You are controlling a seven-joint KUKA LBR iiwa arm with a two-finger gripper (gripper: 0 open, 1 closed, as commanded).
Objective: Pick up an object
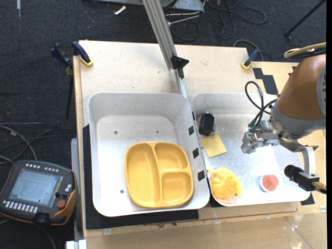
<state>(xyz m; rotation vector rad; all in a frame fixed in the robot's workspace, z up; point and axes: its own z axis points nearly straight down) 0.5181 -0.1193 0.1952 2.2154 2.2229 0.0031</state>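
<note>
Gripper (250, 143) hovers over right bin (233, 104) floor, fingers' spread unreadable — nothing seen held; candidates scattered apart for easy picking: pink round object (269, 182), yellow square (215, 146), black block (206, 123); yellow tray (158, 174) in left bin (104, 113).

A yellow divided tray (158, 174) lies in the white left bin (104, 118). In the white right bin (228, 105) are a pale yellow flat square (215, 146), a black object (206, 123), a yellow-orange rounded object (224, 183) and a small red-pink round piece (270, 182). The worktop (129, 66) is beige, with yellow-tipped clamps (83, 56) at its upper corners. The arm (306, 95) is grey with an orange band.
</note>
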